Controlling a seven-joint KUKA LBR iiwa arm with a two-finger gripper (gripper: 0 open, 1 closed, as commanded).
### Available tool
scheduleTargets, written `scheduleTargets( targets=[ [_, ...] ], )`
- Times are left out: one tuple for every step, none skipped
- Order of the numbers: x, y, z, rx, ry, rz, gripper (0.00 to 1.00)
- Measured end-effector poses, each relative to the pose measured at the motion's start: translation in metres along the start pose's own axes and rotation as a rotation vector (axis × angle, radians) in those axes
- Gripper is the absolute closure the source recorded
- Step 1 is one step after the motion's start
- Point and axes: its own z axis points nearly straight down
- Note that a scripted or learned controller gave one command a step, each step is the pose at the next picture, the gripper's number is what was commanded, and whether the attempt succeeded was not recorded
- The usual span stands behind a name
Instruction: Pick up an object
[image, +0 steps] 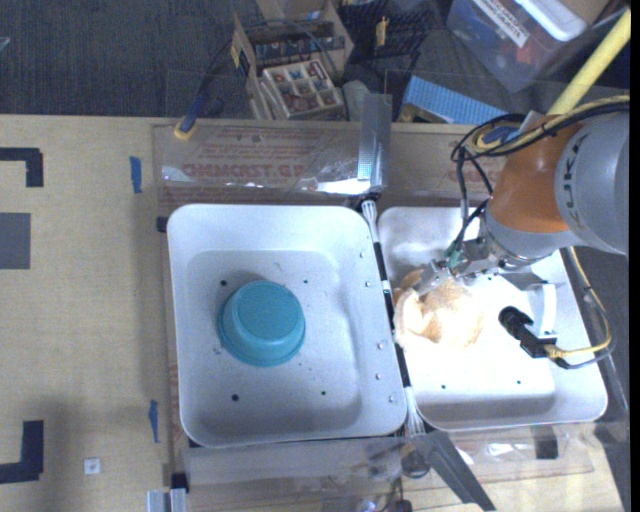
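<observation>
Lying against the left wall of the right bin (585, 395), a pale cream-and-tan lump (440, 312) looks like a soft toy or a crumpled cloth, though blur keeps me from saying which. By its rumpled outline I judge it light and yielding, unlikely to break, likely to squash and sag when squeezed; a pinch across a raised fold near its top should bite better than a grab at its loose edges. The gripper (447, 268) hangs just over the lump's upper edge, at or near touching; I cannot tell how it is set. A teal bowl (262, 322) sits upside down in the left bin (190, 240).
</observation>
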Motion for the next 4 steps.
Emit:
scheduleTargets(
  targets=[
    [-0.002,0.001,-0.011,-0.004,-0.002,0.003,1.0],
    [-0.002,0.001,-0.011,-0.004,-0.002,0.003,0.0],
    [-0.007,0.016,0.015,0.01,0.0,0.001,0.0],
    [-0.007,0.018,0.004,0.003,-0.002,0.001,1.0]
  ],
)
